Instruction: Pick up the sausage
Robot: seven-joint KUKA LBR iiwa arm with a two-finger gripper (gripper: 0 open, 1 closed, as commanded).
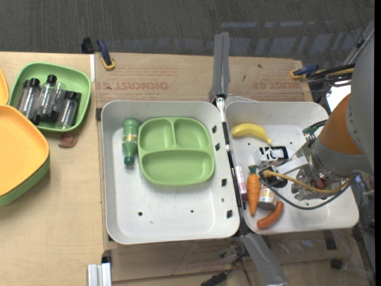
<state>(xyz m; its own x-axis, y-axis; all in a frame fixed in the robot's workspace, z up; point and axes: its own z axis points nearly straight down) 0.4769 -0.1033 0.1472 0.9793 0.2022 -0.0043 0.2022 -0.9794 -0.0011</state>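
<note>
- While the sausage point(269, 215) lies untouched on the floor of the right bin point(333, 219), near its near-left corner, the step in hand looks to be the approach: nothing is lifted yet.
- It is a reddish-orange, curved piece, just right of the carrot point(253, 193), and touching or nearly touching a small round tin point(266, 196) on its far side.
- Over the right half of the same bin hangs the arm point(345, 133), grey with its orange band, and the pincer point(306, 180) sits low among cables and metal parts.
- Whether the pincer is wide or narrow I cannot tell; the wrist and cabling hide it.
- From the pincer, the sausage is to the left and nearer the viewer, near but clearly apart, with bare bin floor between.
- As I judge it, the next move calls for a shift left and toward the near wall, then a descent across the short width of the curve.
- Crowding is the risk: carrot and tin sit close, so a careless close could nudge them or catch the wrong thing.
- Elsewhere, a banana point(251, 131) lies at the far side of this bin, and the left bin point(119, 219) holds a green divided plate point(176, 151) and a green bottle point(129, 139).
</note>
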